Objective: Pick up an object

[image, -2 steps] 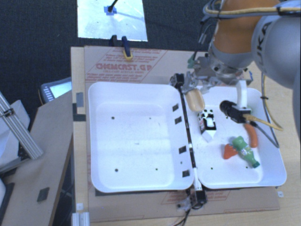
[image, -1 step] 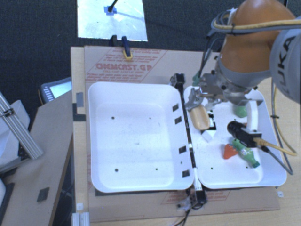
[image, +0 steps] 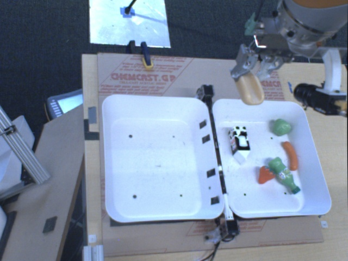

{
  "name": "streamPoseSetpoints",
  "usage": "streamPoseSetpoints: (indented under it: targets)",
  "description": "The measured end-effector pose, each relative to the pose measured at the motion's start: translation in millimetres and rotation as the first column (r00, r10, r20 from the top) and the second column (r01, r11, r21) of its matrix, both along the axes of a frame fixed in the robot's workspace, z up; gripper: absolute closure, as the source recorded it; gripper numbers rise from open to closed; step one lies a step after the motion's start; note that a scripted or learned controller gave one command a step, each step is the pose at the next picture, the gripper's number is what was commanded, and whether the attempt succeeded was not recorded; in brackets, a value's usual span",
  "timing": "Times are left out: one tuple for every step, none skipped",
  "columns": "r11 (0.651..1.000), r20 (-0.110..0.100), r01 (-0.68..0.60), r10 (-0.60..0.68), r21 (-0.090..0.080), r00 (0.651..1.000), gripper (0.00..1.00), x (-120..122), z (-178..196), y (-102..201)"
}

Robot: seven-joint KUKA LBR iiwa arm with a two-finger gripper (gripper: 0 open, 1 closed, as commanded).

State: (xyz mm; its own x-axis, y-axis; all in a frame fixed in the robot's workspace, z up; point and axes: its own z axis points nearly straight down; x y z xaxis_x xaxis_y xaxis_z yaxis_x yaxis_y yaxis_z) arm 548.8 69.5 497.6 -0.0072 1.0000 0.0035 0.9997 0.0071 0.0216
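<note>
Over the back rim of the right bin (image: pixel 312 162), the gripper (image: pixel 251 76) hangs up in the air with a tan, rounded, bread-roll-looking object (image: pixel 250 89) sitting between its fingers, so it looks closed down on that thing and has it lifted clear of the bin floor. The arm (image: pixel 312 7) comes in from the upper right, grey with the orange band showing at the top edge. Down in the right bin there's a small pile of leftovers: a black-and-white block (image: pixel 239 140) near the divider side, a light green lump (image: pixel 281 126) toward the back, an orange carrot-ish stick (image: pixel 291 154) beside it, and a green bottle (image: pixel 284 175) lying on its side, touching a small red-orange piece (image: pixel 265 175). The left bin (image: pixel 117 162) is just plain white with a few dark dots on its floor. Both bins sit side by side, joined along the middle by a dark strip with clips (image: pixel 209 140), on a tan board (image: pixel 147 76) printed with reddish "CHEMCAST" lettering. That board rests on a light wooden bench (image: pixel 89 80), and the floor around it is dark carpet (image: pixel 38 37). Behind the bench there's a shiny silver sheet (image: pixel 129 15) on the floor with a blue mark, and a yellow-and-black clamp (image: pixel 145 56) bites the board's back edge. At far left, an aluminium rail (image: pixel 22 151) leans in, and a small screen-like device (image: pixel 64 104) peeks out next to it.
</note>
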Motion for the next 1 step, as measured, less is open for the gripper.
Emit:
streamPoseSetpoints:
  targets:
    - [1.0,-0.019,-0.003,0.003,-0.002,1.0,1.0,-7.2,-5.9,76.3]
